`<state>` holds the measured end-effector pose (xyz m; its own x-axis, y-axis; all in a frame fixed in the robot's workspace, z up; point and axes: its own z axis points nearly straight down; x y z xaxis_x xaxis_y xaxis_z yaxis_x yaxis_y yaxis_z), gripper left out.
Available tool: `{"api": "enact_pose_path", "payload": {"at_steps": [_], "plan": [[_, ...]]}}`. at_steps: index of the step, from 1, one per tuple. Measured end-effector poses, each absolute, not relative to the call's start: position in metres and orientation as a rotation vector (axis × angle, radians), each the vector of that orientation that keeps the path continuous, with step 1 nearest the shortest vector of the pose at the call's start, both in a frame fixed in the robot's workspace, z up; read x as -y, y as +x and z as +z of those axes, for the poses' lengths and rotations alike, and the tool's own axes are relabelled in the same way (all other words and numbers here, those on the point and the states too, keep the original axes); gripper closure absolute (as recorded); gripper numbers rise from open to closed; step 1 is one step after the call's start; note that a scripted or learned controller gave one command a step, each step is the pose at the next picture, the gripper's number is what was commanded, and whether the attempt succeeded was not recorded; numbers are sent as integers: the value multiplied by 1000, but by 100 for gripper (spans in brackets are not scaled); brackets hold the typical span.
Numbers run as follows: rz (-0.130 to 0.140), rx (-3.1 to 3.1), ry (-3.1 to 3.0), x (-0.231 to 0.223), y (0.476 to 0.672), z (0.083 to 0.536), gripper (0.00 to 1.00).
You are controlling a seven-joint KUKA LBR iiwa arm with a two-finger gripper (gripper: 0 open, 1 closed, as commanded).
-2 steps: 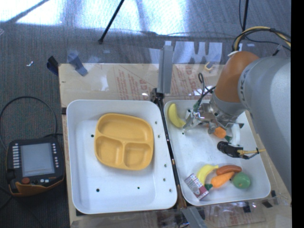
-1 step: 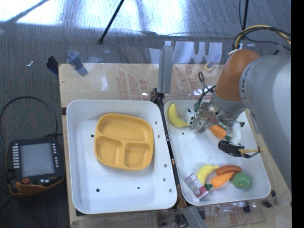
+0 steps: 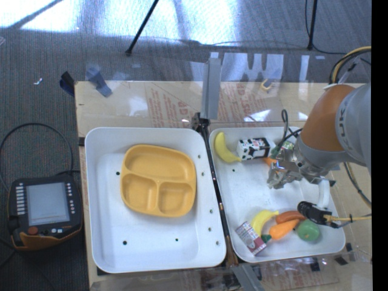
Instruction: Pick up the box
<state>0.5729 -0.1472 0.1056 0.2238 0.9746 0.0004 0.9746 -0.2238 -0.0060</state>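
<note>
— Two cartons: which is our box?
— We judge the cow-print box, lying at the right bin's back beside a banana. Light, stiff card; we'd pinch its long sides.
— Gripper?
— Just right of it; we cannot tell its state. Slick bin floor, worktop uncluttered.

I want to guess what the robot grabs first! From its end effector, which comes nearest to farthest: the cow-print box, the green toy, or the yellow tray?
From the end effector:
1. Cow-print box, up and left.
2. Green toy, below, right bin's front.
3. Yellow tray, left bin.
</note>
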Motion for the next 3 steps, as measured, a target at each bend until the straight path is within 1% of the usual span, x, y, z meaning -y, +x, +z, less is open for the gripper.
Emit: {"api": "enact_pose_path", "payload": {"at_steps": [1,2,3], "plan": [[5,1976,-2435,106,573,85,100],[9,1699,-2639,63,609,285,100],[8,1858,-2530,12,645,341,100]]}}
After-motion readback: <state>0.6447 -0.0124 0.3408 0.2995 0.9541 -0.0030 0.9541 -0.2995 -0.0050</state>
